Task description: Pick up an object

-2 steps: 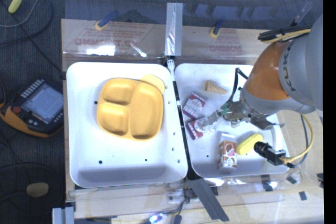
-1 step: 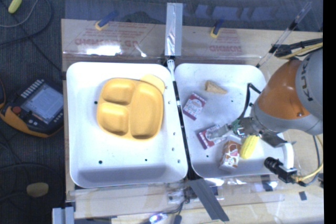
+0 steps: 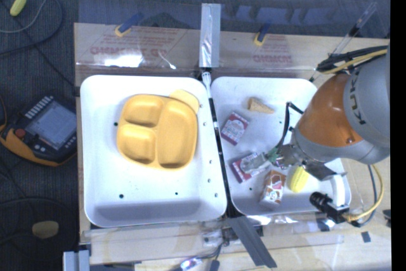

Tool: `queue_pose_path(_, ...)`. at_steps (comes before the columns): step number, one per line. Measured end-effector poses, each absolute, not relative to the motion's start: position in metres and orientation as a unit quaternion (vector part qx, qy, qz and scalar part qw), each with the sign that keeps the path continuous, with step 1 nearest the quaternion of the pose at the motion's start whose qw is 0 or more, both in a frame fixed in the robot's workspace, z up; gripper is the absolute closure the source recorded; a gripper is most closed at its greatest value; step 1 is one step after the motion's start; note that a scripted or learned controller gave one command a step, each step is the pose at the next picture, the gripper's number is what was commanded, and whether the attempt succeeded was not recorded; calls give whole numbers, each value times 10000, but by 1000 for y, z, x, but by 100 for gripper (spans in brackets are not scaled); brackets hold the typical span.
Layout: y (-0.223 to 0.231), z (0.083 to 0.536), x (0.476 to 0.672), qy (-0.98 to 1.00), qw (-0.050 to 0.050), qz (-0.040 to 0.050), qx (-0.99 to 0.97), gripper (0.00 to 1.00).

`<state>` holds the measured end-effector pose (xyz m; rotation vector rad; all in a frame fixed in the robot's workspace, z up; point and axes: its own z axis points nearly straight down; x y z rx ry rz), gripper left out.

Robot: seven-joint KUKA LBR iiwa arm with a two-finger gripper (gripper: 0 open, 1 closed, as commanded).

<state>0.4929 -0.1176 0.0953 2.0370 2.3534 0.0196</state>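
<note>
Nearest edge of right bin (image 3: 330, 89): small red-and-white carton (image 3: 273, 188) lies flat, a yellow object (image 3: 297, 179) just to its right, touching or nearly so. Gripper (image 3: 283, 158) sits low over this cluster, directly above the carton and the yellow piece; a clear crinkled wrapper (image 3: 257, 160) with a red packet (image 3: 242, 169) under it lies just to its left. Finger gap hidden under the wrist — cannot tell if the claw is wide, narrow or holding. Grey arm with orange band (image 3: 327, 117) covers the bin's right side.

Mid bin: red-and-white packet (image 3: 234, 128) near the divider wall, apart from the cluster. Farther back, a tan wedge (image 3: 259, 105), alone.

Left bin (image 3: 101, 187): yellow sectioned tray (image 3: 157, 131) in the far half, a pale yellow piece (image 3: 185, 98) touching its far right corner.

Off the bench, left: handheld pendant (image 3: 43, 130) on the carpet.
</note>
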Motion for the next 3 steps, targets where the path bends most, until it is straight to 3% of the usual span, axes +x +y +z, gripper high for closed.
queue_pose_path(1, -115, 109, 497, 7568, 140, 112, 6534, 100)
queue_pose_path(2, -115, 108, 496, 7567, 132, 102, 6536, 0)
queue_pose_path(3, -99, 95, 554, 7218, 67, 49, 6920, 0)
